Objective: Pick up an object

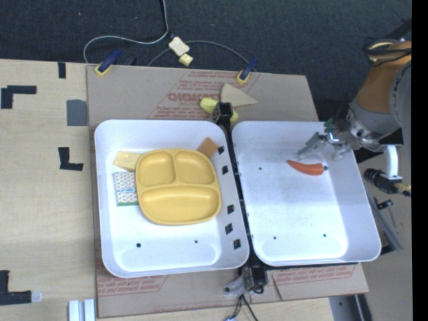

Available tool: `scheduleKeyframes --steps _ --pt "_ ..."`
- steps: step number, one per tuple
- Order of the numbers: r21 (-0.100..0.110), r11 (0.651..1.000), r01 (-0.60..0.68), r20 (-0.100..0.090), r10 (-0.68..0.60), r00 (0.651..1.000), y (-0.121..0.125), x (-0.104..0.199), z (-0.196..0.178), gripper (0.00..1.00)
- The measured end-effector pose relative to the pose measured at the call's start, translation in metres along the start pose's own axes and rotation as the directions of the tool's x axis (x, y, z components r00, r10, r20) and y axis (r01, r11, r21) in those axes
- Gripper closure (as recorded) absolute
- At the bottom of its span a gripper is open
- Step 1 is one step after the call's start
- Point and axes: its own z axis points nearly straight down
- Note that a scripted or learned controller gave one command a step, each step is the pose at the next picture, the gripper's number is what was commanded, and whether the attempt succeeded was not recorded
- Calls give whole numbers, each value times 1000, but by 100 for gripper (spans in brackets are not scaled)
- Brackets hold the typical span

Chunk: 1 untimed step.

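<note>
Robotics lab test cell, not a home or shop. Evidence: industrial arm [384, 95] with metal claw [319, 146] over two shallow white bins [301, 246] butted together on a cardboard sheet [200, 89]. Sheet is held to the worktop [40, 199] by blue-and-yellow clamps [107, 63] up-left of the claw. Loose cable [160, 12] runs across dark carpet [287, 25] beyond the claw. Black tape marks [65, 159] on the worktop far left of it.

Dark carpet-like floor [281, 25] behind bench [40, 179].
</note>
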Motion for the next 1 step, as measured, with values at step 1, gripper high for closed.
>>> scheduleKeyframes --steps 1 --pt "5 1000 5 -1 -5 1000 -4 56 47 0"
